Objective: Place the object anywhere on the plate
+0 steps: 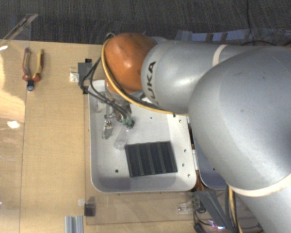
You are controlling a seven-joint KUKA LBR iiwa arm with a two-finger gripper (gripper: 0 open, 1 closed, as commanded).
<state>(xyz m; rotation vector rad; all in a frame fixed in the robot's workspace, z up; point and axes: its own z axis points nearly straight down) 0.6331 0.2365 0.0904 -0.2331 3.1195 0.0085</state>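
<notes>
Ribbed plate near claw; arm overhangs bin.

right bin: mostly behind arm | pincer: blurred, unclear

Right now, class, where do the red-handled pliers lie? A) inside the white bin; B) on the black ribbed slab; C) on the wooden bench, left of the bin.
C: the pliers lie on the wooden bench, apart from the white bin to their right.
</notes>
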